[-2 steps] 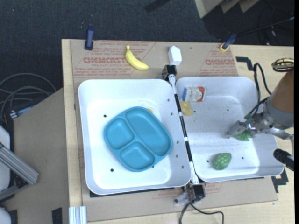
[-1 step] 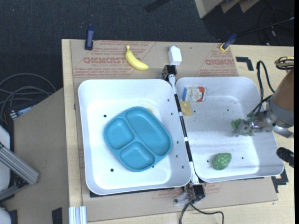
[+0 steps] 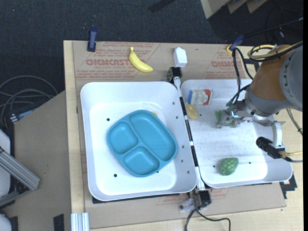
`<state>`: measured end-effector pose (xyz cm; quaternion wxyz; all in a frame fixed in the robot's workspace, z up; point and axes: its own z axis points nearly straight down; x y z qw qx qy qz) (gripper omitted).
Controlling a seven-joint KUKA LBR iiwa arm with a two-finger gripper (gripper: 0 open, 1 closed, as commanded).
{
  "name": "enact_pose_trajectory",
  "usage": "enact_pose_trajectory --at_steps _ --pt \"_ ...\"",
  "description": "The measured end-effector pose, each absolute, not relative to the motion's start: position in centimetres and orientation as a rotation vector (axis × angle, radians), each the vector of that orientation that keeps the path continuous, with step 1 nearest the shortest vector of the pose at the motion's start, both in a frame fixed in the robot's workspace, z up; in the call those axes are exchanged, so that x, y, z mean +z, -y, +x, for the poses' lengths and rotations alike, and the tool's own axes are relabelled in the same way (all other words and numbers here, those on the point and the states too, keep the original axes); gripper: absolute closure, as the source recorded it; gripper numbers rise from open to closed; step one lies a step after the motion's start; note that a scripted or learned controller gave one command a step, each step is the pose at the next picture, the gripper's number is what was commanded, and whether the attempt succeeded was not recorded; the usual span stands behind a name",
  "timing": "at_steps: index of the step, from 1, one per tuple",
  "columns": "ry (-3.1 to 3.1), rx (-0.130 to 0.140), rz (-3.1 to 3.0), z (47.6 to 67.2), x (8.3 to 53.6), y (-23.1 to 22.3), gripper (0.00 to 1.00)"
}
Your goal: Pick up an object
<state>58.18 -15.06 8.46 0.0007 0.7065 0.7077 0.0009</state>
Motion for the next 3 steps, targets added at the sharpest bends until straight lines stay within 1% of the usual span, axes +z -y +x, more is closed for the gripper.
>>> enact_pose_trajectory --at_steps 1,2,3 --pt "-2.224 0.0 2.222 54.1 8.4 9.8 1.0" --pt "-2.223 -0.001 2.223 54.1 8.4 9.9 0.0" --pt "-2.221 0.001 2.219 57.8 8.5 9.7 0.0"
